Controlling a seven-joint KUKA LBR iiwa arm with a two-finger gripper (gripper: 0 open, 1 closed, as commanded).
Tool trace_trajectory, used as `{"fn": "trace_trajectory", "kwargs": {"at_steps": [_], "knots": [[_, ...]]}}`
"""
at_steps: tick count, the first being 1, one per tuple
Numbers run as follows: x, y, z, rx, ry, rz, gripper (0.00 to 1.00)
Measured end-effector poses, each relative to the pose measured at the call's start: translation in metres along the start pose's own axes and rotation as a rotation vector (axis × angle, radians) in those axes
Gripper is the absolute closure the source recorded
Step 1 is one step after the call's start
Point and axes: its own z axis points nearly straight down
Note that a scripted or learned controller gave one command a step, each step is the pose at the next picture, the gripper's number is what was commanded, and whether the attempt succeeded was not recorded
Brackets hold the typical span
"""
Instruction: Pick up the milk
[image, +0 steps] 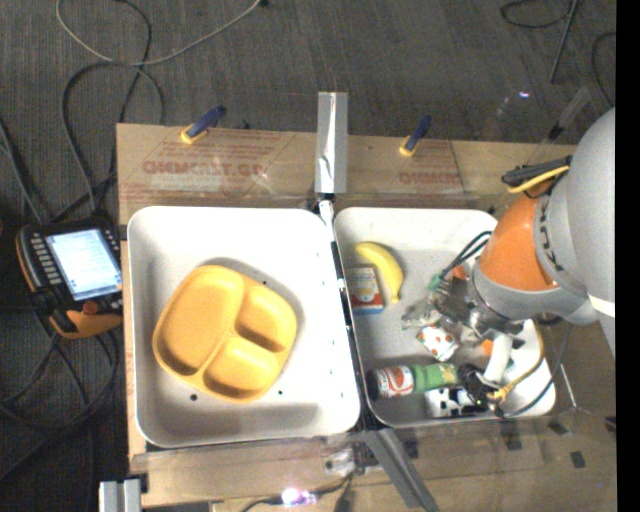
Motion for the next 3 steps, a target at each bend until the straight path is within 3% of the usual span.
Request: {"fn": "trace_trajectory", "kwargs": {"at_steps": [1, 2, 3], "knots": [[0.000, 0.000, -0.009, 0.002, 0.000, 0.000, 1.00], [0.055, -0.029, -0.120, 0.019, -0.004, -0.035, 1.00], [0.055, -0.028, -0.120, 0.019, -0.005, -0.035, 0.00]]}}
